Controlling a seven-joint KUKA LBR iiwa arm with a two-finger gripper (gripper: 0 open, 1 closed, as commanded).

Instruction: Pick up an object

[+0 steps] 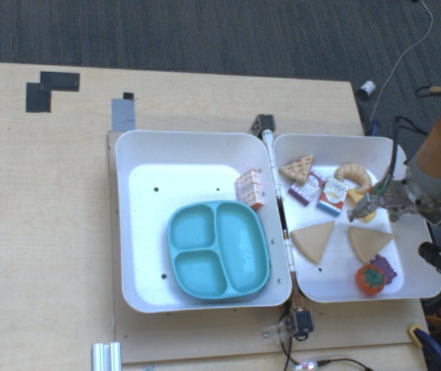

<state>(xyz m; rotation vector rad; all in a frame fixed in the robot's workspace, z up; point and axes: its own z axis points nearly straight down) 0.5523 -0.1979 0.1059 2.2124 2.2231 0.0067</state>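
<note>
Nearest the camera, a teal divided plate (218, 250) lay in the left white bin (139, 207), with a small red-and-white carton (250, 188) just beyond its upper right edge, close to the wall between the bins. Toy food filled the right white bin (417, 284): a waffle-patterned slice (297, 167) and a croissant (353, 174) toward the back, a purple packet (306, 188) and a red-and-white box (332, 195) just beside each other in the middle, two tan wedges (313, 241) nearer the front, and a red strawberry (370, 278) touching a purple grape cluster (385, 267) at the front right. The grey arm, orange-banded, reached in from the right, its gripper (363, 206) low over a yellow piece (359, 199) between the box and the croissant. Whether the fingers were open or closed could not be told. Both bins sat side by side on the pale wooden surface (42, 230).
</note>
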